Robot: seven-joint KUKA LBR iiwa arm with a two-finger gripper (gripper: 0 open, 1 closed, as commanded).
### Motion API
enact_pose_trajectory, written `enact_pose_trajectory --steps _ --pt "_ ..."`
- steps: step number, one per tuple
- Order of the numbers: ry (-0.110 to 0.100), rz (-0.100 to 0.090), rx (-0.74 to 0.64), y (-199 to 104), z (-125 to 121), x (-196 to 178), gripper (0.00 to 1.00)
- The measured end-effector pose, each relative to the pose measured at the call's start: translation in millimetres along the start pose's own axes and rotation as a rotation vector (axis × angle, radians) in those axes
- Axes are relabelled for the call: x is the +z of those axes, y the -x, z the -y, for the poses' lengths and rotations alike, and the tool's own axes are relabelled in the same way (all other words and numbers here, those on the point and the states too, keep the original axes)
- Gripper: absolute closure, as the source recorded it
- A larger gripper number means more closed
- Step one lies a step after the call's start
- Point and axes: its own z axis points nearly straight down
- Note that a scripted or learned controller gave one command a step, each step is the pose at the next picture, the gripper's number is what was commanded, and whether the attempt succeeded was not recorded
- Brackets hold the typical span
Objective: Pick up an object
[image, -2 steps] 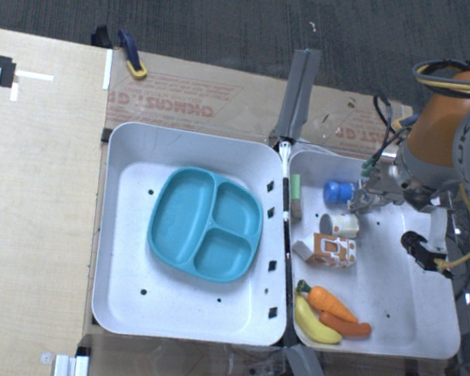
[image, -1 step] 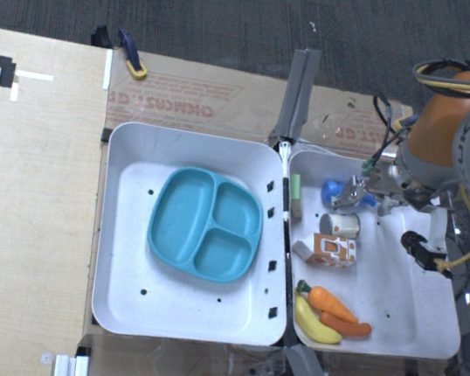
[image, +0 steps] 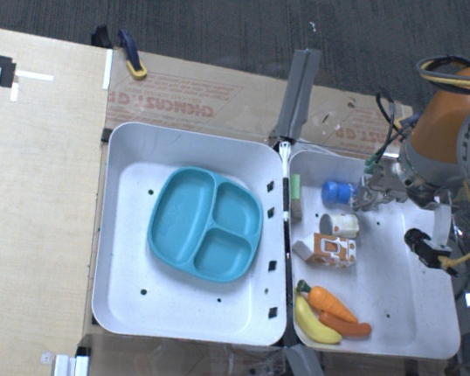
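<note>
The right bin (image: pixel 412 299) holds several small items. A blue object (image: pixel 337 192) lies near its far edge, with a cream cylinder (image: pixel 340 223) just in front of it. An orange-and-white carton (image: pixel 332 250) sits mid-bin. A carrot (image: pixel 336 306) and a banana (image: pixel 315 322) lie at the near left corner. A pale green stick (image: pixel 294 195) rests along the left wall. My gripper (image: pixel 367 197) hangs over the far part of this bin, just right of the blue object and above the cream cylinder. I see nothing held in it.
The left bin (image: pixel 121 235) holds a teal divided plate (image: pixel 207 223). A grey post (image: pixel 298 95) stands behind the divider between the bins. A black cable end (image: pixel 425 246) hangs over the right bin's right side. A blue-and-yellow clamp (image: pixel 131 53) lies on the far bench.
</note>
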Motion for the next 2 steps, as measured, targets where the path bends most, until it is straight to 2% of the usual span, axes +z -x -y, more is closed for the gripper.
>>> enact_pose_trajectory --steps 1,2 --pt "0.000 0.000 0.000 -0.1 0.1 0.1 0.00" --pt "0.001 0.001 -0.001 0.8 -0.3 -9.6 1.00"
